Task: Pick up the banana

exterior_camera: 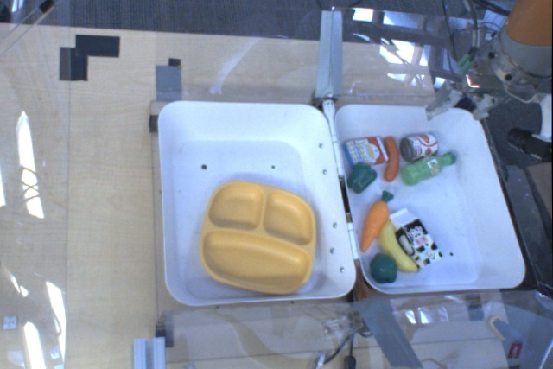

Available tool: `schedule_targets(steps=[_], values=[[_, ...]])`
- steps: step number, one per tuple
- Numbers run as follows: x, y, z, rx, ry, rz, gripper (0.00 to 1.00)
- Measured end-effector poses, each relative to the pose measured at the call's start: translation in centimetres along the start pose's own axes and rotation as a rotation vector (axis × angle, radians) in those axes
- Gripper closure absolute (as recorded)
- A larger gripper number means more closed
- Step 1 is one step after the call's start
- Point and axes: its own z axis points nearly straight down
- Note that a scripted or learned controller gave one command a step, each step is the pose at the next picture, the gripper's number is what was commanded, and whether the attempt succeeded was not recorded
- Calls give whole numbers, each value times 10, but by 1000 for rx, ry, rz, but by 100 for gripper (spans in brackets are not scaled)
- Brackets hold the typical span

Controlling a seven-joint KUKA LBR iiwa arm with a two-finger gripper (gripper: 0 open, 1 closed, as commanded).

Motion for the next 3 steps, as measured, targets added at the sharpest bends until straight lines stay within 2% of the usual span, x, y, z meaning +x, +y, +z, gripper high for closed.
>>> schedule_targets(steps=[1,2,3], values=[[67,-97,132,-4,1,-281,0],[82,-74,56,-3,0,-295,0],[72,-156,131,-2,1,-356,0]])
